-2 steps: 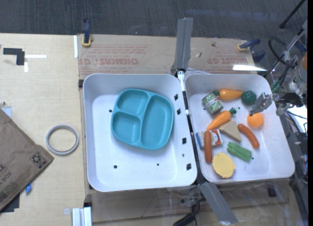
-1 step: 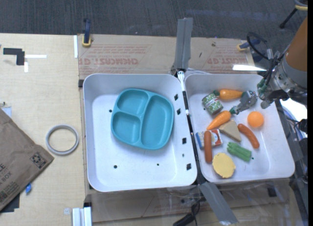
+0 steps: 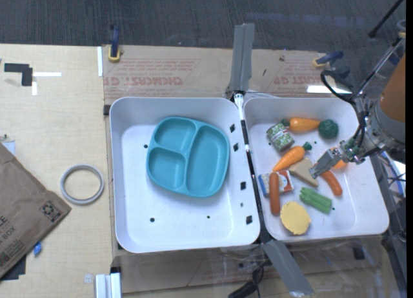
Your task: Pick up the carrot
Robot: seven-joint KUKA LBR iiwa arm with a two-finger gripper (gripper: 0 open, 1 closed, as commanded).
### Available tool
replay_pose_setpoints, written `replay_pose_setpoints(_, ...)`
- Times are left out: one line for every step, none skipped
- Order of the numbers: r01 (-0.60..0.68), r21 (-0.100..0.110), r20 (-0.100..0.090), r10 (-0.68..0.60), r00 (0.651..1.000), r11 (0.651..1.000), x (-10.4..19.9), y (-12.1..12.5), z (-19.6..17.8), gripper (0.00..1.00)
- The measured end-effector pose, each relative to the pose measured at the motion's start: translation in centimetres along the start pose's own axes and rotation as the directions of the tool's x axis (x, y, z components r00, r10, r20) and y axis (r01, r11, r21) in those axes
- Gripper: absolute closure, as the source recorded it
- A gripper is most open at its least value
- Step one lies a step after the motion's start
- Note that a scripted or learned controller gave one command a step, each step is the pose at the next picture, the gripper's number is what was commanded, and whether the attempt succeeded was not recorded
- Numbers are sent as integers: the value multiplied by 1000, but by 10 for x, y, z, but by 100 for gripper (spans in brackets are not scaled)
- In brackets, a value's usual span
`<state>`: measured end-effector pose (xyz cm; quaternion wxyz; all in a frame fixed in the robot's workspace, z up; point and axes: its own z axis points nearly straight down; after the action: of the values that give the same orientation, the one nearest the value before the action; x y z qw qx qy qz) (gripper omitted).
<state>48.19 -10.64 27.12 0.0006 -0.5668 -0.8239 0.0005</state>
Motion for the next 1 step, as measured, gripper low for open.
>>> replay_pose_setpoints(96,0,0,-96,995,995,-13,63,69,0)
